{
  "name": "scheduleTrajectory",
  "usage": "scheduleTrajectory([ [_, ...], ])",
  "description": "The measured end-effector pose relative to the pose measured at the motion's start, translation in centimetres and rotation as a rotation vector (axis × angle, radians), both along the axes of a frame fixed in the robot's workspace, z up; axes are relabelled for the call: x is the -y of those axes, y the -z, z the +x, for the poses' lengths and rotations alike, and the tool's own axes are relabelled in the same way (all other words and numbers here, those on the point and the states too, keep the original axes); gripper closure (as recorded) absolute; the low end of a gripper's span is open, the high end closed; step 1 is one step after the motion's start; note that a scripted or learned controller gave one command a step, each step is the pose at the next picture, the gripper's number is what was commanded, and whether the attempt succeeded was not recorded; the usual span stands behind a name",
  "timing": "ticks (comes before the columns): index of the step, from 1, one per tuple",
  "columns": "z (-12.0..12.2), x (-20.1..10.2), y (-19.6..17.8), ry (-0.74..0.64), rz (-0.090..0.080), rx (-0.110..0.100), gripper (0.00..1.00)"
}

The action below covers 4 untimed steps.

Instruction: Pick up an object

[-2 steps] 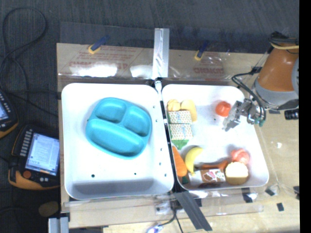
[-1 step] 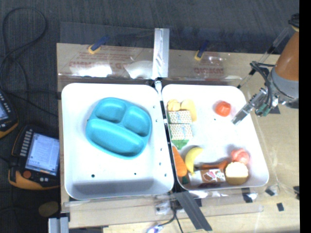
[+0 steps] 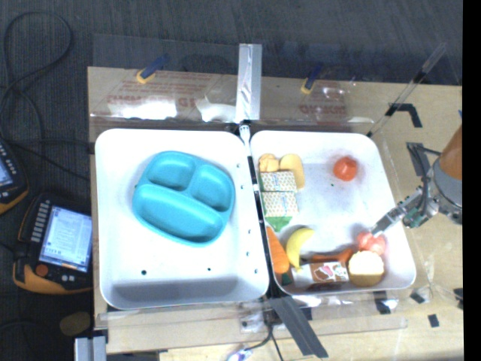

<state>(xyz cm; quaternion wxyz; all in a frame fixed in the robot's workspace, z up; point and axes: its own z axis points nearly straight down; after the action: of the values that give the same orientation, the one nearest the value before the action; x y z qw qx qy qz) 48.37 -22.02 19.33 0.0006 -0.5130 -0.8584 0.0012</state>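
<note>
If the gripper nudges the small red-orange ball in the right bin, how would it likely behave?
The red-orange ball looks round and smooth, so it would probably roll at a touch. It sits alone on bare floor of the right bin, so nothing nearby would stop it. Its curved sides may slip from two fingers.

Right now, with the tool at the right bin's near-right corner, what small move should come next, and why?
Probably a short descent onto the small red item. The tool sits just up and right of it, beside the bread-like piece in the right bin. Nothing shows between its fingers, so no grasp is confirmed. Whether it already touches is unclear.
</note>
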Motion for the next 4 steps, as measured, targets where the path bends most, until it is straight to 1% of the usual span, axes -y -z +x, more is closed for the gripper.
scheduleTrajectory([
  [1, 0.5, -6.3, 10.2, -0.003, -0.004, 0.014, 1.00],
  [2, 0.1, -7.2, -4.2, -0.163, -0.001, 0.002, 1.00],
  [3, 0.0, -4.6, 0.3, -0.094, -0.001, 0.000, 1.00],
  [4, 3.5, -1.8, -0.2, -0.021, -0.001, 0.001, 1.00],
])
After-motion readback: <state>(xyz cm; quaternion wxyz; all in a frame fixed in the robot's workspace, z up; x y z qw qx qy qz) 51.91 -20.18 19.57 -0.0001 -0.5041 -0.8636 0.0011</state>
